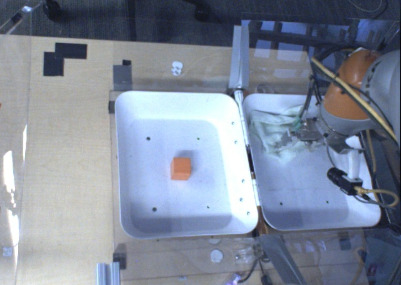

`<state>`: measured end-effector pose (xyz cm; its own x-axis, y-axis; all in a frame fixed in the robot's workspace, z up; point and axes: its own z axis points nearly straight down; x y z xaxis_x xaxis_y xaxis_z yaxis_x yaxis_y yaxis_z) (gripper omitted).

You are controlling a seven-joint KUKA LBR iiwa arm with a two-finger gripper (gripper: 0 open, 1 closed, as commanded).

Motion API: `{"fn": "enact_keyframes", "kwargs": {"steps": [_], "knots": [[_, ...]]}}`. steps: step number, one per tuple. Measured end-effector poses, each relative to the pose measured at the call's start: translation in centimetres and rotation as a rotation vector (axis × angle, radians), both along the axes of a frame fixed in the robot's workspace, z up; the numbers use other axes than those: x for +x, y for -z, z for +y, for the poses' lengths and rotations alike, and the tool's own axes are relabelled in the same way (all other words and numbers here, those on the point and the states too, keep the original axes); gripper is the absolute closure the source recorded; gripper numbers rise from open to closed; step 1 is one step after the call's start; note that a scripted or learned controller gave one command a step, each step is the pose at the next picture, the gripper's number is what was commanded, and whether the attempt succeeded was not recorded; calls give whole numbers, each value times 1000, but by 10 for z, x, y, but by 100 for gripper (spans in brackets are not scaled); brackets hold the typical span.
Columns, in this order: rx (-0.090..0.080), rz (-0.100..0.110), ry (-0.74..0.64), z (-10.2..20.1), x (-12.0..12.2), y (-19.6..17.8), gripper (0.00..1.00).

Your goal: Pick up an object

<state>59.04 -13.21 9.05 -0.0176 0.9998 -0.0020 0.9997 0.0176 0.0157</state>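
Arm (369, 89), grey w/ orange band, reaches in from the right over the right bin (313, 208). Its end effector (301, 132) sits low by a crumpled pale-green bag (272, 133); grip state can't tell. Left bin (156, 114) holds small orange cube (181, 168), approx. centre.

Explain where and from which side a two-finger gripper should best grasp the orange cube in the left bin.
Probably from straight above, closing on two opposite flat sides of the cube. It rests flat near the middle of the left bin, well away from the walls, so every side is free.
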Motion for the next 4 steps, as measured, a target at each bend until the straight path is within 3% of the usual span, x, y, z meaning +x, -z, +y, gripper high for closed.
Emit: {"fn": "enact_keyframes", "kwargs": {"steps": [1, 2, 3, 4], "knots": [[0, -1, 84, 29, -4, 0, 0], [3, -3, 79, 31, -2, -10, 100], [3, -1, 97, 15, -5, -1, 100], [1, 16, 121, -16, -1, -127, 100]]}}
